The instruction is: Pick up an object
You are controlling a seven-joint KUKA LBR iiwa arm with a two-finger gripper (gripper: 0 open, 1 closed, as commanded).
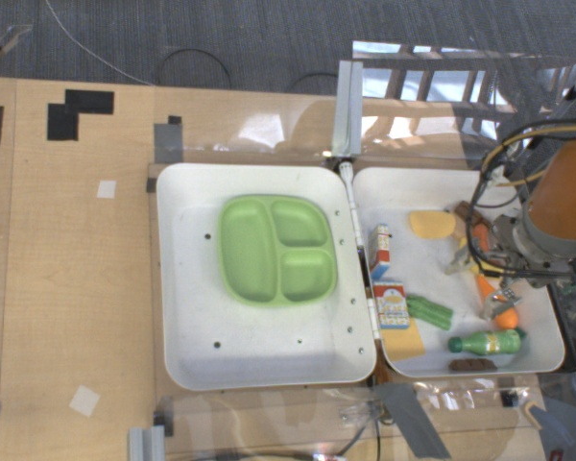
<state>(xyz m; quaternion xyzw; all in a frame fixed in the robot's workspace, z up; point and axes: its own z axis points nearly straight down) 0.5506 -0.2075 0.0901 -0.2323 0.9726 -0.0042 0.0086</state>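
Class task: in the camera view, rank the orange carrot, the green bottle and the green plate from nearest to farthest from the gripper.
1. Orange carrot, right bin, beside the gripper.
2. Green bottle, right bin, near edge.
3. Green plate, left bin.

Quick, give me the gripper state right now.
Gripper: low over the right bin, among the orange pieces near the green bottle; open or closed cannot be told, and nothing is seen held.
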